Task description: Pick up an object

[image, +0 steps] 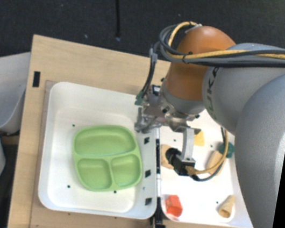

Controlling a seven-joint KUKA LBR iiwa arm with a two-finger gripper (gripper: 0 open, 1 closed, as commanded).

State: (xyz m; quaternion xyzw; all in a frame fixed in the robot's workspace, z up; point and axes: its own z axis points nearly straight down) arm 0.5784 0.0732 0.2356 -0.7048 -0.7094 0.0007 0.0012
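My gripper [148,120] hangs over the divider between the two bins, below the orange wrist band, at the far end of the right bin [195,215]. The wrist hides what is under it. In the right bin lie a red-orange block [173,205] near the front left corner, a tan cone [226,206] at the front right, a yellow piece [199,138] just right of the gripper, and a tan ring-like thing [168,156] partly covered by the robot. A small green thing [230,149] peeks out by the arm.
The left bin [59,123] holds a green divided plate [107,157] in its middle. The big grey arm covers the right bin's far right part. Wooden bench edges surround both bins.
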